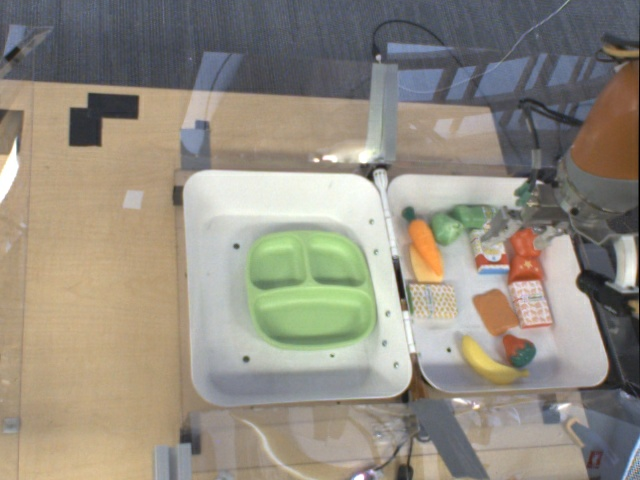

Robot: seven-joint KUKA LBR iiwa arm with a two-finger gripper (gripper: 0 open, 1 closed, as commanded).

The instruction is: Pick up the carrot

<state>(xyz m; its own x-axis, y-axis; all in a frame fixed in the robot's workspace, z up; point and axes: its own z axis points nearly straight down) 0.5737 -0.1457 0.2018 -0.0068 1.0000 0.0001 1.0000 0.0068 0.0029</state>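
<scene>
Your smooth orange carrot with its green top (pixel 425 247) lies close along the left wall of the crowded right white bin (pixel 596 373). The gripper (pixel 532 206) hangs over the far right; whether it is parted, you cannot tell.

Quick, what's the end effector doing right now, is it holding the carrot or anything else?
End effector: over the right bin's far side, open or closed cannot be told; nothing seen held. The carrot lies in the bin, apart from it.
</scene>
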